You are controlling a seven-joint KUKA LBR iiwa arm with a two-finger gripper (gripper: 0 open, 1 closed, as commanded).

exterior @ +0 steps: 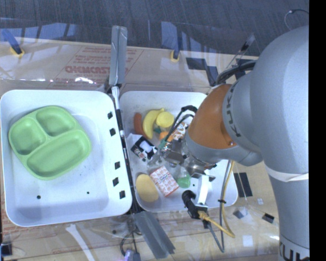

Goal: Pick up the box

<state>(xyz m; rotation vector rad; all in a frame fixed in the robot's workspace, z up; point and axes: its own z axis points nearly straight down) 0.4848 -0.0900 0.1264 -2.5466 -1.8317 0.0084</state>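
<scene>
Approach step: end effector (pixel 173 157) hovers just above-right of box (pixel 164 180); finger state cannot be told; next, descend onto it

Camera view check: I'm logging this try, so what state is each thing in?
box: flat on the right bin's floor, not gripped
green divided plate: upright in the left bin
yellow toy: lying in the right bin
gripper: low over the right bin, beside the box
</scene>
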